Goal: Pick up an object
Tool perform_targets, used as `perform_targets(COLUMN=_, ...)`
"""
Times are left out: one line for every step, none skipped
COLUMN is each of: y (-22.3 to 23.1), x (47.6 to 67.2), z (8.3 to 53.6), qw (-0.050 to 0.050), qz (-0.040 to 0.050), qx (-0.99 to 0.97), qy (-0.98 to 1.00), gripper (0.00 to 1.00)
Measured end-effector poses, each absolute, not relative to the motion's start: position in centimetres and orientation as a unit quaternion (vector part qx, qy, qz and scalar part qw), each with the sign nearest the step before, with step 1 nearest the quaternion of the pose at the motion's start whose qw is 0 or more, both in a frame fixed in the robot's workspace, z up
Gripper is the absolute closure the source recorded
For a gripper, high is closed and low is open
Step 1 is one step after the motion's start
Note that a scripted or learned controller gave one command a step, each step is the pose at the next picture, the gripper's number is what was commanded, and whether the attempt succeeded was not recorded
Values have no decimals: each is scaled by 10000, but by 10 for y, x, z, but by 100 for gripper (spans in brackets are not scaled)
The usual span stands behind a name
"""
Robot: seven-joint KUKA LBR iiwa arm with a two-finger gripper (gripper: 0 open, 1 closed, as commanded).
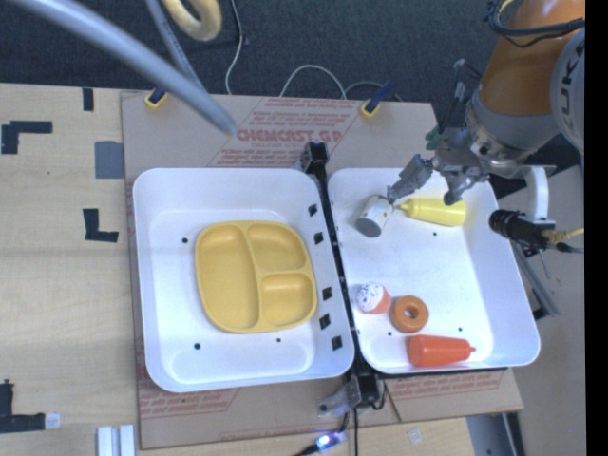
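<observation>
We see two shallow white plastic bins side by side on a cardboard sheet (285,131) printed in red; the lettering looks like "CHEMCAST", though we can't read it surely. In the left bin (157,255) lies a glossy yellow tray (255,275), rounded, with three compartments. In the right bin (494,283) we have a yellow bottle (435,212) lying on its side near the far wall, with a small grey-and-white cylinder (373,218) just beside its tip. Toward the near wall sit a small white and orange round thing (370,298), a brown ring-shaped doughnut (409,313) and a smooth orange carrot-like piece (440,351), close together.

The gripper (429,183) hangs over the bottle at the far end of the right bin, its two metal fingers spread apart to either side, and we see nothing clasped between them. Whether a finger touches the bottle we can't tell. A grey pole (114,36) crosses the upper left, clear of the bins.
</observation>
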State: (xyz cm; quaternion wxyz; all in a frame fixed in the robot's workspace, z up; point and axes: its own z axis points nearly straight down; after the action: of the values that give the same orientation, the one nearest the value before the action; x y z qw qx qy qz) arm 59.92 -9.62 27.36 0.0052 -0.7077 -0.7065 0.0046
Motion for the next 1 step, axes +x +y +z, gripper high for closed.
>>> perform_targets(y=-96, x=601, z=281, qw=4, qz=7, qx=-7066, qy=-7076, gripper=0)
